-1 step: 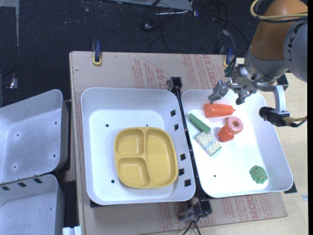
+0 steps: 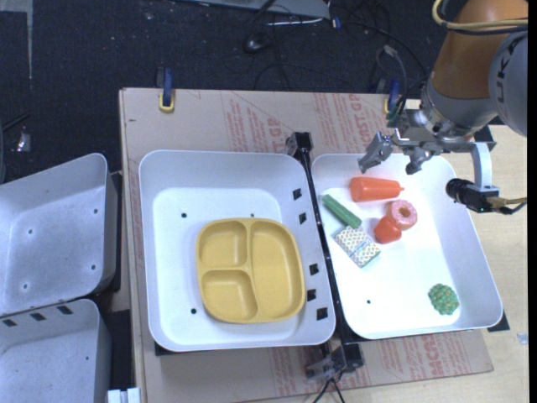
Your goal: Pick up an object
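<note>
The right bin (image 2: 470, 250) holds an orange carrot (image 2: 375, 189), a green stick-shaped piece (image 2: 341, 211), a checkered block (image 2: 357, 245), a red and pink piece (image 2: 396, 222) and a small green broccoli (image 2: 443, 299). My gripper (image 2: 393, 159) hangs over the bin's far edge, just behind the carrot. It is open, its two dark fingers spread apart with nothing between them. The grey wrist with its orange band rises to the upper right.
A yellow divided plate (image 2: 250, 269) lies in the left bin (image 2: 168, 183). A black divider (image 2: 315, 225) runs between the bins. Two blue clamps (image 2: 166, 91) sit at the bench's far edge. Spare white trays (image 2: 50, 225) lie off the bench at left.
</note>
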`<control>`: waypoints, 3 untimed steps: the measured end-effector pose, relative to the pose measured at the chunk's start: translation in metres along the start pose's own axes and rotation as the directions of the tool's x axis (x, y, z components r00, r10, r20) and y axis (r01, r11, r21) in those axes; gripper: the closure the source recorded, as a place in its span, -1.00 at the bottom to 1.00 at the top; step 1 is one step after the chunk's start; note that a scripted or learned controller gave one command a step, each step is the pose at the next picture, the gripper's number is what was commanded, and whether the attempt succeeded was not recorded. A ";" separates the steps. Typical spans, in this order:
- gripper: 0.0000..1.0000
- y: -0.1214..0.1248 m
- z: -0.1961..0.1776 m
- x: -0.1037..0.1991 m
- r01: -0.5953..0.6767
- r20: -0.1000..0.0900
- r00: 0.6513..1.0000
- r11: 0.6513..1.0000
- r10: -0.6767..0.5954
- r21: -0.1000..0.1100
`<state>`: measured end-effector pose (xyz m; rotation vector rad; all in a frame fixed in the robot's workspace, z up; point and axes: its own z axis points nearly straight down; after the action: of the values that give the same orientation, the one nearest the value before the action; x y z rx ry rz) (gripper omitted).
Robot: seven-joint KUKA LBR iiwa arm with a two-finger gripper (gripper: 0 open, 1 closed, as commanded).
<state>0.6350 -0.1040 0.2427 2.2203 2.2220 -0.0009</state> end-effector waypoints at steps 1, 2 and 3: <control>-1.00 -0.007 0.046 -0.003 -0.002 -0.001 1.000 1.000 0.002 0.005; -1.00 -0.013 0.102 -0.011 -0.003 -0.001 1.000 1.000 0.003 0.006; -1.00 -0.014 0.154 -0.010 -0.002 -0.001 1.000 1.000 0.002 0.005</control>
<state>0.6206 -0.1143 0.0890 2.2255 2.2232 -0.0050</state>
